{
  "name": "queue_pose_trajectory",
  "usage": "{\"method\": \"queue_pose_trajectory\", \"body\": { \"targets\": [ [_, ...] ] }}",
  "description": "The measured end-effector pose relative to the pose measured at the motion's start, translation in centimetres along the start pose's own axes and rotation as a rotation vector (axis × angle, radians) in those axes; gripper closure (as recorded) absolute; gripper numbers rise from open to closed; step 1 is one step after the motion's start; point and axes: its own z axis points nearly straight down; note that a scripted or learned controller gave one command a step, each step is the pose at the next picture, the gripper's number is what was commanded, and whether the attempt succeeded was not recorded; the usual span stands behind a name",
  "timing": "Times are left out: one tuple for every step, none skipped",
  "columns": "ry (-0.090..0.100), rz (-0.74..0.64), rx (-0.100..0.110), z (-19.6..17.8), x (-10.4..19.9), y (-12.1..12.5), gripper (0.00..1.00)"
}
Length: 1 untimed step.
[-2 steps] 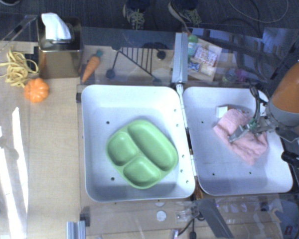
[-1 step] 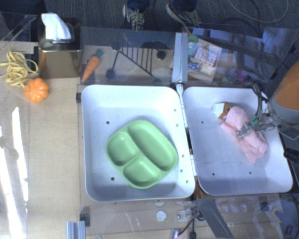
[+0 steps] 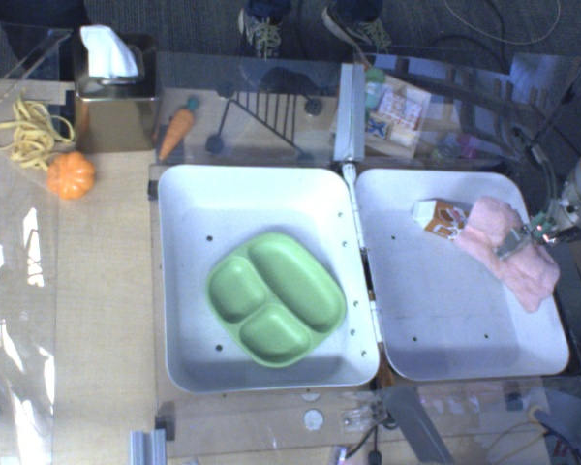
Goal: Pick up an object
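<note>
Left bin (image 3: pixel 189 221): green divided plate (image 3: pixel 276 298), lying flat. Right bin (image 3: pixel 445 318): small brown-and-white packet (image 3: pixel 442 218) touching pink cloth (image 3: pixel 508 245) near right wall. Gripper (image 3: pixel 519 240) over the cloth; whether the fingers are released or clenched, cannot tell.

The table (image 3: pixel 97 289) before me was pale wood, and it bore two shallow white bins side by side — the left bin (image 3: pixel 189 260) and the right bin (image 3: pixel 465 337). Toward its far left corner lay a small orange pumpkin (image 3: pixel 71 175), yellow cord (image 3: pixel 29 132), a tissue box (image 3: pixel 111 100) — and a toy carrot (image 3: pixel 175 131).
</note>
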Motion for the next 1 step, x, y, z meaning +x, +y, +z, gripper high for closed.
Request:
{"method": "queue_pose_trajectory", "body": {
  "targets": [
    [0.000,0.506,0.001,-5.33,0.40,-0.62,1.00]
  ]
}}
